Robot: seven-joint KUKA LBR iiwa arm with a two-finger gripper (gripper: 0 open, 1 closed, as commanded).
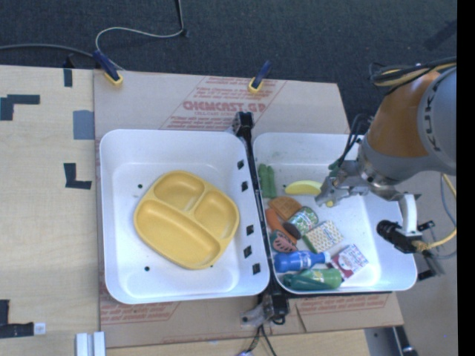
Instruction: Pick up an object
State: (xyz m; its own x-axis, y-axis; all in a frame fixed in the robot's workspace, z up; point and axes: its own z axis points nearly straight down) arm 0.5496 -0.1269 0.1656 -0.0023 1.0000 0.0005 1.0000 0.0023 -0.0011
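Note:
The right bin (pixel 386 273) holds a pile of small items: a yellow banana (pixel 300 188), a green vegetable (pixel 266 180), a green-labelled can (pixel 302 219), an orange piece (pixel 282 208), a checkered cracker box (pixel 324 236), a blue bottle (pixel 298 261), a green bottle (pixel 312 278) and a red-and-white packet (pixel 351 259). My gripper (pixel 329 193) hangs over the bin just right of the banana and above the can. Nothing shows between its fingers.
The left bin (pixel 122 273) contains a yellow divided plate (pixel 185 218). A black divider clip (pixel 243 123) sits between the bins. Yellow clamps (pixel 108 68) (pixel 260 78) hold the cardboard at the back. The arm's black fitting (pixel 397 236) overhangs the right bin's right side.

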